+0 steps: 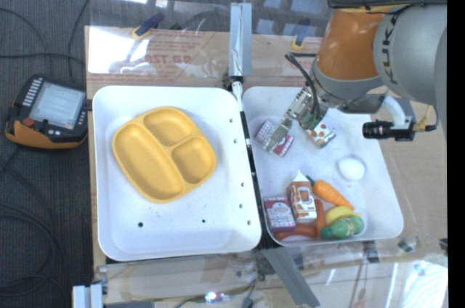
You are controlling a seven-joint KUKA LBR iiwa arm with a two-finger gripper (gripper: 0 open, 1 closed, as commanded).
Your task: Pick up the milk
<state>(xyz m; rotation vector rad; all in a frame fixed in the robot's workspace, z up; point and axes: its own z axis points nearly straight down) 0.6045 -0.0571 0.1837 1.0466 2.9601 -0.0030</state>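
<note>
White right bin (378, 227): milk (301, 196) among toy food.

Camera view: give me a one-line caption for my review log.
Gripper low in the right bin beside a small carton; milk carton stands untouched near the front; yellow tray in left bin.

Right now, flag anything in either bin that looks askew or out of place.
Nothing is spilled or damaged. The brown-and-white milk carton lies on its side in the right white bin, crowded among an orange toy carrot and a red sausage.
</note>
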